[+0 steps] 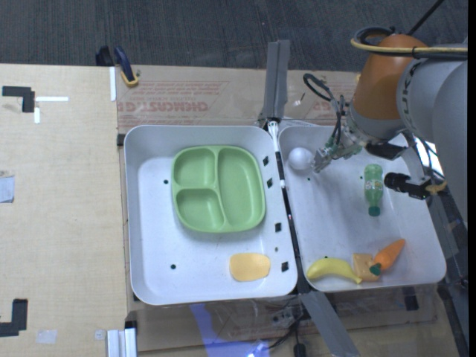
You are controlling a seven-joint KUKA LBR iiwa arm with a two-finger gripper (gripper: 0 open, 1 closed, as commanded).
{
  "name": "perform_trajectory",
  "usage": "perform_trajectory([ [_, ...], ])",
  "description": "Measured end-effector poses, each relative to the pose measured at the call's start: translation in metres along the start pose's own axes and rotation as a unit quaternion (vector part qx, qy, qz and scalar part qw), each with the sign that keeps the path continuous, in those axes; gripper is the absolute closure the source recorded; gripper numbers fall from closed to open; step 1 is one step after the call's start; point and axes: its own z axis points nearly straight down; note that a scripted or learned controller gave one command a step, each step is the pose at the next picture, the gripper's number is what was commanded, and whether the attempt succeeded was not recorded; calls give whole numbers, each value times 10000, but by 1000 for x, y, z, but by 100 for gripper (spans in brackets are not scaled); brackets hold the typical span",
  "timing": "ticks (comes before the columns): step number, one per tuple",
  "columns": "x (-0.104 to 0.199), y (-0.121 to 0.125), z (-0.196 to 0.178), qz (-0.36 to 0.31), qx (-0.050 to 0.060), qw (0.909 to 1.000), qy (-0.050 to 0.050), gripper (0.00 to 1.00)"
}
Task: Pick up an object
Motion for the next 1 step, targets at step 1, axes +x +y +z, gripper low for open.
perform_trajectory([
  [1,45,13,-89,2046,26,9788,14,100],
])
